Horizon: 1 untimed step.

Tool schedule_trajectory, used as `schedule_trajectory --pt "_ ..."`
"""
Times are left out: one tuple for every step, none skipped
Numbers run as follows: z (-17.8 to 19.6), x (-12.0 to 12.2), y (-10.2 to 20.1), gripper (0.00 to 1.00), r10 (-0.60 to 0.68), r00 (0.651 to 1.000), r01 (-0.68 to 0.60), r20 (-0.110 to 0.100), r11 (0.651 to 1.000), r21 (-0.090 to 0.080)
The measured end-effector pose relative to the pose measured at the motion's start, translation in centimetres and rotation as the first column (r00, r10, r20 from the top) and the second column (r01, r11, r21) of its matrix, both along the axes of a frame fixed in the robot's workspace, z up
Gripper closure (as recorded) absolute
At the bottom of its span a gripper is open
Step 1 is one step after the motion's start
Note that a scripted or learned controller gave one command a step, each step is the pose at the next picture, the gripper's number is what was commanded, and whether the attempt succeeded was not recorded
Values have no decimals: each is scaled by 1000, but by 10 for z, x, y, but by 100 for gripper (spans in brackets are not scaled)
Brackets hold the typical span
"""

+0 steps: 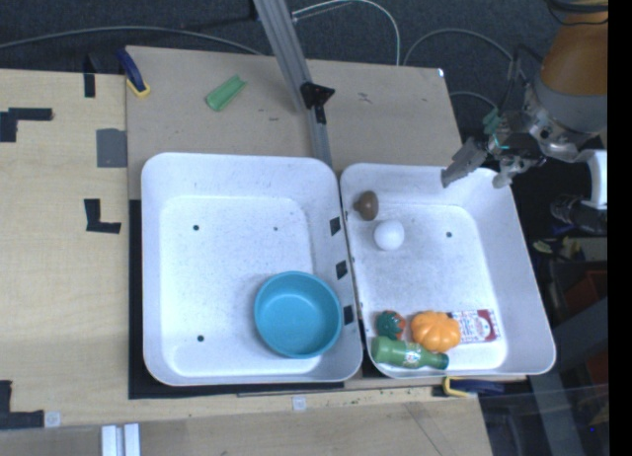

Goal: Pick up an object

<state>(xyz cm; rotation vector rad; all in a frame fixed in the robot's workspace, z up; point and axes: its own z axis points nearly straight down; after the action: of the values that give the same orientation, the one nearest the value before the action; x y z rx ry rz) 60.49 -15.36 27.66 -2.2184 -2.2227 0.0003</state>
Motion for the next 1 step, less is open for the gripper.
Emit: schedule_trajectory --pt "0 0 0 0 1 1000 -1 0 1000 -1"
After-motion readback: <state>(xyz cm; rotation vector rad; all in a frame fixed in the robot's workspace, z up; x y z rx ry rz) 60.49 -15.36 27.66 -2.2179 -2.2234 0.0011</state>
